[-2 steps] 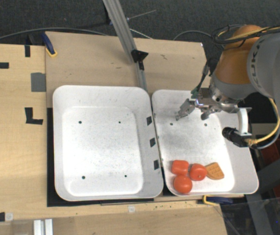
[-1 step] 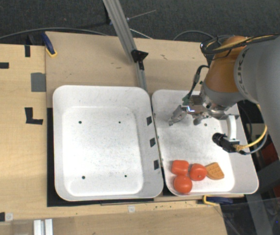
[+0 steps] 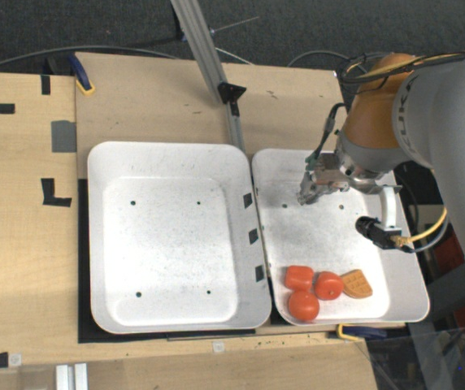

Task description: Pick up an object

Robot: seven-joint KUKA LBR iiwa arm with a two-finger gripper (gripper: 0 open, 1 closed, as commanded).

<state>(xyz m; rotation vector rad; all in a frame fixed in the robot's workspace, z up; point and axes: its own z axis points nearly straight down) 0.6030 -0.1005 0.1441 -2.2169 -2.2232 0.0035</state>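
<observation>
Three red tomato-like objects (image 3: 310, 289) lie clustered at the near edge of the right bin (image 3: 285, 234), with an orange-brown wedge-shaped piece (image 3: 357, 284) touching them on the right. My gripper (image 3: 308, 195) hangs over the far part of the right bin, well away from that cluster, pointing down and to the left. I see nothing between its tips. The orange band and grey arm (image 3: 395, 128) rise behind it to the right.
The left bin (image 3: 102, 242) sits beside the right one, joined by black clips. A slanted metal pole (image 3: 208, 55) rises from the far side between the bins. A black cable end (image 3: 371, 229) hangs near the right bin's right wall.
</observation>
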